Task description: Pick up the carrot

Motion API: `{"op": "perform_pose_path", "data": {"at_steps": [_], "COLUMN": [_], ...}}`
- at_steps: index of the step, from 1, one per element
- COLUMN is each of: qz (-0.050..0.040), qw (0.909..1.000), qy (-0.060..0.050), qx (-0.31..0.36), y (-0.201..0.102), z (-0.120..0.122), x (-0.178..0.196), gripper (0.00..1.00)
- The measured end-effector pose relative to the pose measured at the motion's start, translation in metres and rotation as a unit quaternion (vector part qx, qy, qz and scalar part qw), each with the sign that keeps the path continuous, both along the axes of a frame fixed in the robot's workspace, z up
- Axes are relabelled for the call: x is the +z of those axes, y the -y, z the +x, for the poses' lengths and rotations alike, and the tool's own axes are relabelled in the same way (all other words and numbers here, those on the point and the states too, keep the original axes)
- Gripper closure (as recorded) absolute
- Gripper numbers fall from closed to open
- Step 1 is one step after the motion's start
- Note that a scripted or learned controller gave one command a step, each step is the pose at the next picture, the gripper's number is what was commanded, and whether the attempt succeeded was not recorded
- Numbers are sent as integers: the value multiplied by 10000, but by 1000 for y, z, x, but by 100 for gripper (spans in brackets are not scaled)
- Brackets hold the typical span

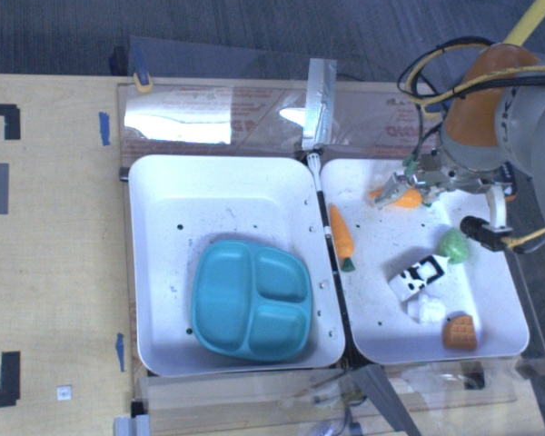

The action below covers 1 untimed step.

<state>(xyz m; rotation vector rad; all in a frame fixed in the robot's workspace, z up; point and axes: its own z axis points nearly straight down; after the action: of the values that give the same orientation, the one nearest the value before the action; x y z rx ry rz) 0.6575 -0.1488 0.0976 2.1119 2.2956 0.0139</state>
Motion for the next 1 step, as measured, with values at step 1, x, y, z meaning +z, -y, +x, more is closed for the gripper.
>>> {"op": "perform_pose_path", "data": {"at_steps": [1], "qz": [65], "qw": [9948], "qy": [-127], "qx": [1004], "y": [31], "z": [11], "x": [-8], "gripper": [0]}}
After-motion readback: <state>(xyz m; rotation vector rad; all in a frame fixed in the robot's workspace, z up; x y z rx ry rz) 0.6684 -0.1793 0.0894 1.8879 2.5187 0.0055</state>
